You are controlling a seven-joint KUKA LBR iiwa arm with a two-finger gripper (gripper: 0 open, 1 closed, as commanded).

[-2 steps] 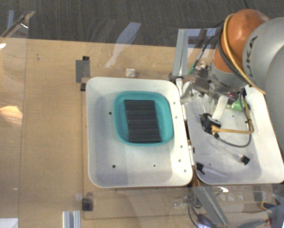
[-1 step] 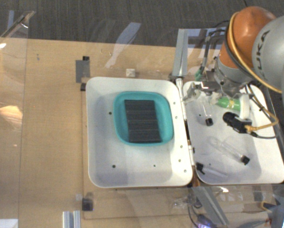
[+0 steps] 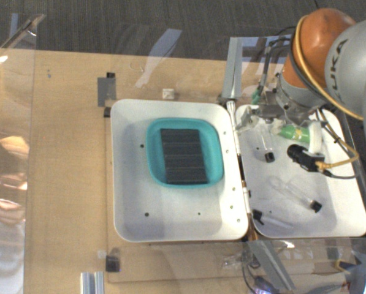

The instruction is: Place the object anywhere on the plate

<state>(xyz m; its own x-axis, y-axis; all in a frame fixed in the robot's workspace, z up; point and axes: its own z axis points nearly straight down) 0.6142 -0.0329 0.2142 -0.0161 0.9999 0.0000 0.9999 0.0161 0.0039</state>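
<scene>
A teal plate (image 3: 214, 158) lies in the middle of the left bin (image 3: 127, 213). On it lies a dark grey ridged rectangular object (image 3: 183, 157), flat and covering most of the plate's centre. My gripper (image 3: 292, 181) hangs over the right bin (image 3: 348, 225), well to the right of the plate. Its two clear fingers with black tips (image 3: 269, 157) are spread apart and open, with nothing between them. A small green item (image 3: 290, 132) shows just under the wrist; I cannot tell whether it is part of the arm or a loose thing.
The grey arm with its orange band (image 3: 320, 29) covers the right bin's far corner. A black cable with a yellow wire (image 3: 305, 157) hangs from the wrist. A metal post (image 3: 233, 66) stands behind the wall between the bins.
</scene>
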